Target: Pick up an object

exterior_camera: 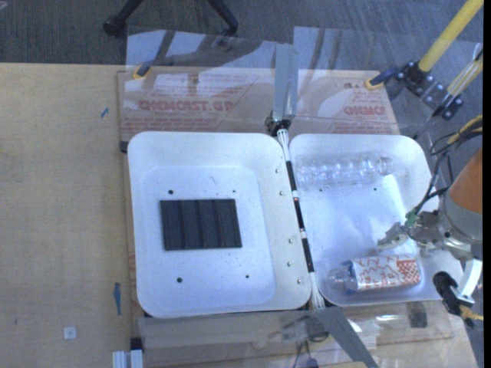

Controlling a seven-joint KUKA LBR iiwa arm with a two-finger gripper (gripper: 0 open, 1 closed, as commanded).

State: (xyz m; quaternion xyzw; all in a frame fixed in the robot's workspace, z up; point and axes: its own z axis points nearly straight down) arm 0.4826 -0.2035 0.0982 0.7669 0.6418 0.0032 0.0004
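Nothing's picked up yet: the gripper (pixel 399 234) hovers low in the right bin (pixel 414 153), fingers spread and holding nothing, just above the bottle (pixel 380 273) lying at the front.

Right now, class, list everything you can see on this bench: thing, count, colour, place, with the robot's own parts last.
White bins: 2, white, side by side on the bench; left bin, right bin.
Ridged mat: 1, dark grey, flat in the left bin.
Clear plastic bottle: 1, transparent, lying along the right bin's far side.
Patterned bottle: 1, white with red pattern, lying at the right bin's near edge.
Bench: 1, tan.
Arm: 1, grey with orange band, over the right bin's right edge.
Gripper: 1, metallic, above the patterned bottle.
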